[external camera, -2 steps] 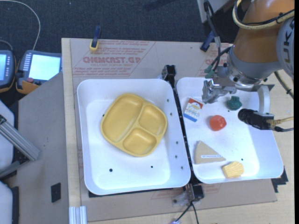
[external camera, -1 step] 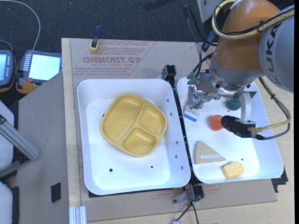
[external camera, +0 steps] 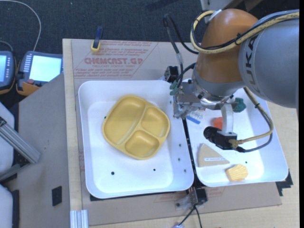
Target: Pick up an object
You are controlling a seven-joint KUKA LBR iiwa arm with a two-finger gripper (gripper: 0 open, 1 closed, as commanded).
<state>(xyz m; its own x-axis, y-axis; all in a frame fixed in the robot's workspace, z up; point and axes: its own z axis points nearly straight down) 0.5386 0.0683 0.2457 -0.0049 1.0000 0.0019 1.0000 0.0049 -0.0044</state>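
Note:
My gripper hangs low over the left edge of the right bin, close to the wall between the two bins. A small white and blue item lies right beside it, partly hidden by the wrist. Further objects in that bin are an orange piece, a teal piece, a beige wedge and a yellow lump. The arm's large orange and grey body covers the back of this bin.
A yellow divided plate lies in the left bin. A black connector with a yellow hose hangs from the arm over the right bin. Screens and cables sit off the bench at far left.

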